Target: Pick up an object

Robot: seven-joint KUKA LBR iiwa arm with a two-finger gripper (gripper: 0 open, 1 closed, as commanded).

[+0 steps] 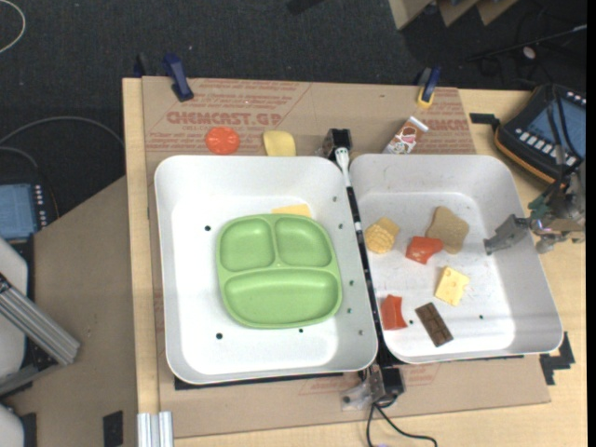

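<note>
The right bin (pixel 484 180) holds several small food toys: a yellow corn piece (pixel 380 236), a brown bread slice (pixel 449 228), a red piece (pixel 424 248), a yellow cheese wedge (pixel 453 286), a second red piece (pixel 392 312) and a dark brown bar (pixel 433 324). My gripper (pixel 518 231) reaches in low over the right bin's right rim, pointing left. It is to the right of the bread slice and the cheese wedge, apart from both. I see nothing held in it.
A green divided plate (pixel 277 270) fills the middle of the left bin (pixel 186 203), with a yellow piece (pixel 291 210) tucked behind it. Behind the bins lie an orange toy (pixel 222 140), a yellow toy (pixel 278 143) and a small packet (pixel 405 138).
</note>
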